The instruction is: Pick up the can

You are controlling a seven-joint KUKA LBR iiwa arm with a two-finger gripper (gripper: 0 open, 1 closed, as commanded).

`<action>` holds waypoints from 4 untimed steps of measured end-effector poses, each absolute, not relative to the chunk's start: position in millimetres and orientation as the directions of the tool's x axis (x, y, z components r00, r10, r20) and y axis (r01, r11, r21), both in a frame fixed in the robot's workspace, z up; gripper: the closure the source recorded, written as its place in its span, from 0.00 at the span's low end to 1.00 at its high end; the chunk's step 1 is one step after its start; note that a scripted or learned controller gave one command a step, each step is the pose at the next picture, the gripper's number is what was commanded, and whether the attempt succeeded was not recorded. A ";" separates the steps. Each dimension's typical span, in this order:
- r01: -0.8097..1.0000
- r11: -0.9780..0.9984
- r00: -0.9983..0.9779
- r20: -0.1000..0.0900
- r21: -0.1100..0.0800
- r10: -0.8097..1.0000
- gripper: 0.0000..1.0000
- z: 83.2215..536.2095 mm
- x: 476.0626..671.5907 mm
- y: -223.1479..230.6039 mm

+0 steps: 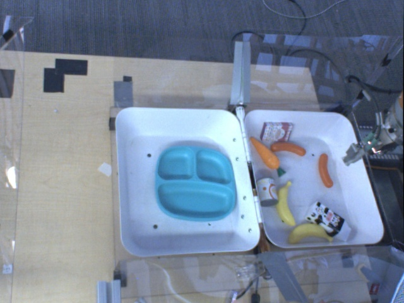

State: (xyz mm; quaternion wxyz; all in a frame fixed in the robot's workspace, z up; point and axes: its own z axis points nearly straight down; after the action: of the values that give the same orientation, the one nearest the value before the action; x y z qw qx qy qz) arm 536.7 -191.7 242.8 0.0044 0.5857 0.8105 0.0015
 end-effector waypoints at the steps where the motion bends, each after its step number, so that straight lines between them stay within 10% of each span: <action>1: 0.948 0.318 -0.317 -0.010 0.014 0.948 1.00 254.6 539.0 -191.3; 3: 0.945 0.325 -0.325 -0.020 0.028 0.946 1.00 278.7 543.4 -190.8; 4: 0.979 0.205 -0.205 -0.003 0.007 0.979 1.00 261.8 596.9 -159.2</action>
State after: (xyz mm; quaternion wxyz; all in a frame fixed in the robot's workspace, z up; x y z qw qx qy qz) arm 596.9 -159.2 261.8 0.0035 0.6306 0.7761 0.0016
